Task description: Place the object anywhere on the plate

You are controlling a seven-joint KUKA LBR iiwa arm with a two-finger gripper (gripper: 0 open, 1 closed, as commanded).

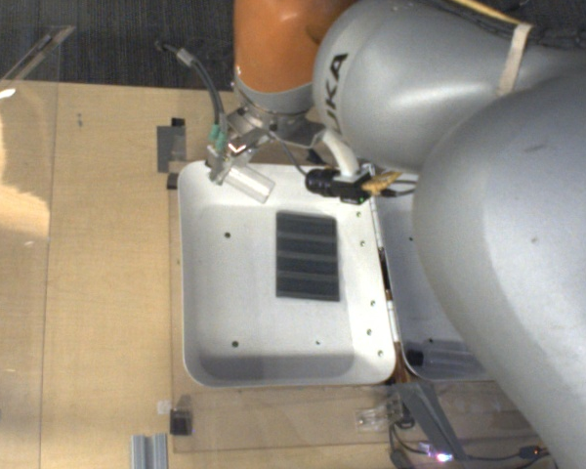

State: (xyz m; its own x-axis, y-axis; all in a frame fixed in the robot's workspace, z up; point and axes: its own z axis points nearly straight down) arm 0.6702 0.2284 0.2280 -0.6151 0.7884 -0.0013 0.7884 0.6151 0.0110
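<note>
White bin (pixel 205 262) (left), gripper (pixel 236 169) above corner

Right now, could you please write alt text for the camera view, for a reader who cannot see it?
A grey KUKA arm with an orange band reaches in from the right, its hand at the far left corner of the left white bin. A dark ribbed rectangle lies in the middle of that bin, on a wooden bench.
</note>
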